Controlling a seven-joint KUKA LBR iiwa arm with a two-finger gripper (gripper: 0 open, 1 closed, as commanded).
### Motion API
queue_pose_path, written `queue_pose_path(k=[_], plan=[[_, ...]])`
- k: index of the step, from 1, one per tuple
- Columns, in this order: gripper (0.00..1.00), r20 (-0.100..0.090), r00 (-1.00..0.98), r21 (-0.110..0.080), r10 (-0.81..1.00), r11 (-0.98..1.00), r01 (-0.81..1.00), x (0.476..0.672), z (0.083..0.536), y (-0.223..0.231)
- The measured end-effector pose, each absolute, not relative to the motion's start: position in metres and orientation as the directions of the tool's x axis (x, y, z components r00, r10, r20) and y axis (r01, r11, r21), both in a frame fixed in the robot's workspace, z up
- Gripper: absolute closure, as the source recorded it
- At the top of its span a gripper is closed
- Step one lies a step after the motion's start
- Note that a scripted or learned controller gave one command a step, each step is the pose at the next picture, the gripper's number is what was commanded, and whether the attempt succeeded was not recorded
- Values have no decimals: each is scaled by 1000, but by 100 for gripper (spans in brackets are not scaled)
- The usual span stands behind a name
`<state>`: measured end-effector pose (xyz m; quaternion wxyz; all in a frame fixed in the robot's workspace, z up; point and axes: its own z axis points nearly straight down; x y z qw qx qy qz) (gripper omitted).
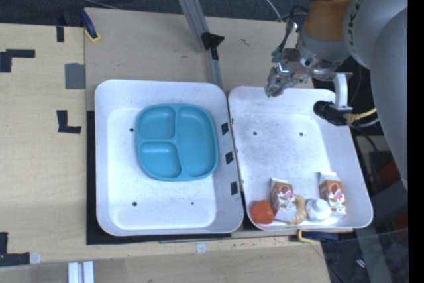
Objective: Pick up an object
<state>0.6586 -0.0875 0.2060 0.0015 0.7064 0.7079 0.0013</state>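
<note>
My gripper [276,86] hangs over the far rim of the right bin [291,142], high above its floor, with nothing seen between its fingers. At the near edge of that bin lie a red tomato-like ball [263,211], a small carton [283,199] beside it, a tan piece [301,209], a white bottle [319,210] and a second carton [332,193]. The gripper is far from all of them.
The left bin [112,142] holds a blue divided plate [177,142]. A slanted metal pole [192,3] rises behind the bins. The grey arm with its orange band [338,3] fills the upper right.
</note>
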Motion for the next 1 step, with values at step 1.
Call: queue_pose_path(k=[1], plan=[[100, 0, -2, 1, 1000, 2, 1000, 659, 221, -87]])
